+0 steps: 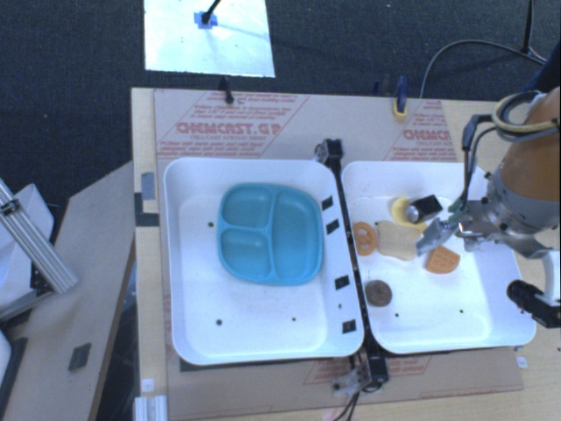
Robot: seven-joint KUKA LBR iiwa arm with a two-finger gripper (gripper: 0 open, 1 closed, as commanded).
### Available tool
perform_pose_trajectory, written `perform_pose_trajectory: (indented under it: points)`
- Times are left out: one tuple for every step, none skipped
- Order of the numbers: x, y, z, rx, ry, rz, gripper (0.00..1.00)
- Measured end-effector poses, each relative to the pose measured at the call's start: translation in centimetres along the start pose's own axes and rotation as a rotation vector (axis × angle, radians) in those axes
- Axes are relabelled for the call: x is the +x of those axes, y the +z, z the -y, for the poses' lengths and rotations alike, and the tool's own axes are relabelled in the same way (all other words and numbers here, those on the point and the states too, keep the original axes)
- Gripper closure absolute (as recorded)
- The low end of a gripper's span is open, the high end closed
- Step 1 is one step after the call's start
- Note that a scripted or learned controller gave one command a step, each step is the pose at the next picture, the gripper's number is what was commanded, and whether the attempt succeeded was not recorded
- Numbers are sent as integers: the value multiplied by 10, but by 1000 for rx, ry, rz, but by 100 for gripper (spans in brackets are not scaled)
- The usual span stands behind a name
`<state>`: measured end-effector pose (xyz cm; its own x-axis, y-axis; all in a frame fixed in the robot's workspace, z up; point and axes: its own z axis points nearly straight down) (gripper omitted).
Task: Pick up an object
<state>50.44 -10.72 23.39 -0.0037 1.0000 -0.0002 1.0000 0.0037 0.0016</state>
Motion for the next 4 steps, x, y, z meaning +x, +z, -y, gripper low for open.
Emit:
perform_pose_trajectory:
  points:
    - [5, 43, 2, 5, 2, -1, 0]
    - [-3, 100, 9, 6, 4, -1, 0]
    - [-3, 150, 8, -1, 5, 0, 0]
    - [-2, 138, 7, -2, 3, -3, 100]
